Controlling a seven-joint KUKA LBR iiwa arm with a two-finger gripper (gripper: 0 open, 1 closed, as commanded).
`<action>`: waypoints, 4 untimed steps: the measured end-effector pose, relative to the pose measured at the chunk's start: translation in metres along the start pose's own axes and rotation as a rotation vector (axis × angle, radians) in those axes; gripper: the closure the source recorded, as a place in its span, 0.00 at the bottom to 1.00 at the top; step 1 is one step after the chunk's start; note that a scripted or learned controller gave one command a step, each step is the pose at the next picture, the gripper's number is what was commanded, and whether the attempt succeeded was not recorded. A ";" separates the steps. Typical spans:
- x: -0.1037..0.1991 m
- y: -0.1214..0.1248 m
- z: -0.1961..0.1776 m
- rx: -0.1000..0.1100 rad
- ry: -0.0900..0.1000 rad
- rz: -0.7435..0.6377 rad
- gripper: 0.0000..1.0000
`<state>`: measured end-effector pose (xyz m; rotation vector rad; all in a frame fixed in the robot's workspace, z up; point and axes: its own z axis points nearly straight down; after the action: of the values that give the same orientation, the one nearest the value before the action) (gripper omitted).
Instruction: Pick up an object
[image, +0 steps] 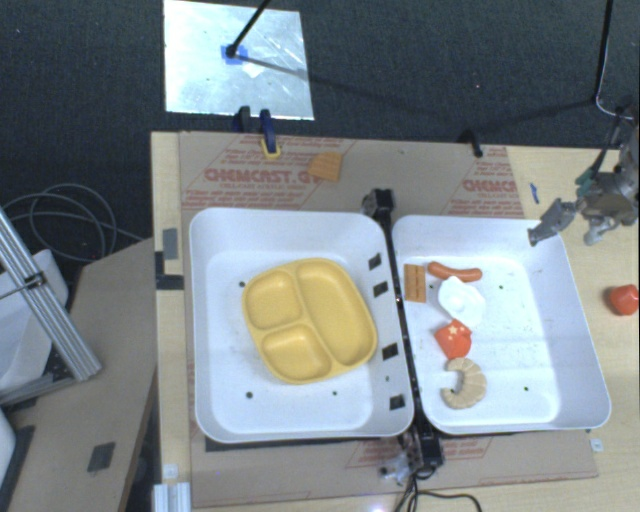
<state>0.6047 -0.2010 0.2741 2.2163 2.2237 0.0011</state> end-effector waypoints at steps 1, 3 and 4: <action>0.101 -0.037 0.171 0.017 0.009 -0.008 0.00; 0.100 -0.115 -0.016 -0.018 -0.003 0.000 0.00; 0.127 -0.120 0.095 0.011 0.004 0.001 0.00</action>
<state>0.4848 -0.0748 0.1787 2.2243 2.2305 -0.0071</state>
